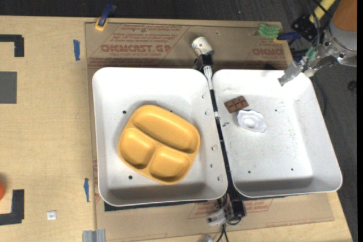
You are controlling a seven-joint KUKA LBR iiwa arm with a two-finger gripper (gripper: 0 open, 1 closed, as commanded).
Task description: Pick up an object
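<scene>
A yellow sectioned tray [159, 143] lies upside down in the left bin [108, 122]. In the right bin [317, 167] a small brown chocolate-like piece [236, 103] lies near the back left, and a crumpled clear-white wrapper [251, 121] rests just in front of it. My gripper [295, 72] hangs at the back right corner of the right bin, well right of and behind the brown piece, with nothing visible in it. The arm's orange band [344, 11] is at the view's top right.
A white-capped clamp [201, 46] stands behind the seam between the bins. A green clip [269, 30] and a yellow clip [102, 21] sit on the cardboard sheet's back edge. Cables run beside the arm at the right.
</scene>
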